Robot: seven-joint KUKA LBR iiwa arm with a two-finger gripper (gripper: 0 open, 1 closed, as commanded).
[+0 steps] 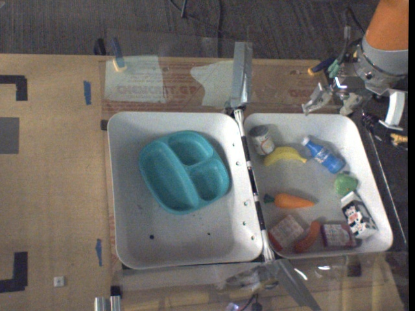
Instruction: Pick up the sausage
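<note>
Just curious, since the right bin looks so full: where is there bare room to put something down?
In the left bin, bare floor runs below and beside the teal plate. In the right bin, one open patch lies between banana, carrot and bottle. Its lower edge around the sausage is crowded.

Dark grey carpet (78, 11) beyond brown bench (52, 173)

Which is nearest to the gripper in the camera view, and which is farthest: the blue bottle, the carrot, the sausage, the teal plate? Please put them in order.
Measured from the gripper, above the right bin's far edge:
1. Blue bottle, far part of the right bin.
2. Carrot, middle of that bin.
3. Sausage, near edge of that bin.
4. Teal plate, in the left bin.
</note>
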